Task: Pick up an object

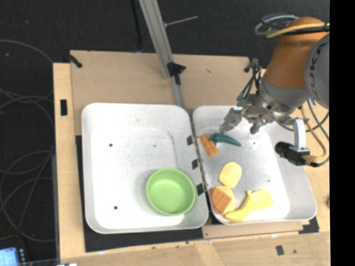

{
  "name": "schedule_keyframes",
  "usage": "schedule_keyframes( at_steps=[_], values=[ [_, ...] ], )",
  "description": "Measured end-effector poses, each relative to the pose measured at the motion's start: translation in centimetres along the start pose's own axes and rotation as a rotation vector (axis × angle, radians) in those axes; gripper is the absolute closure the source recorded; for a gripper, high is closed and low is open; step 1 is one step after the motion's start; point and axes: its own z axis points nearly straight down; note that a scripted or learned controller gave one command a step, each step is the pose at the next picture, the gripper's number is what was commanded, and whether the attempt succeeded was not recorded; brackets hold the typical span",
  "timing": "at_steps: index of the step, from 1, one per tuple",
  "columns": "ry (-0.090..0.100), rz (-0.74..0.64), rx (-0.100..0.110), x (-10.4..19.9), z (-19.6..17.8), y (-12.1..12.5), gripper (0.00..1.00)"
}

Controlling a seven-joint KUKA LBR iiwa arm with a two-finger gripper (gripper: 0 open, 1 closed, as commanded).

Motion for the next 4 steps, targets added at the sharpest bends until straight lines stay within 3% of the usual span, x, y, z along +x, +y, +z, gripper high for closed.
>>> schedule_keyframes(
  at_steps=[2, 3, 4],
  values=[
    [0.0, 0.001, -0.004, -0.6, 9.5, -1.0, 0.0],
    [0.004, 0.004, -0.009, -0.6, 8.4, -0.8, 1.0],
    [0.002, -0.004, -0.013, -0.5, 1.9, -0.8, 1.0]
  ],
)
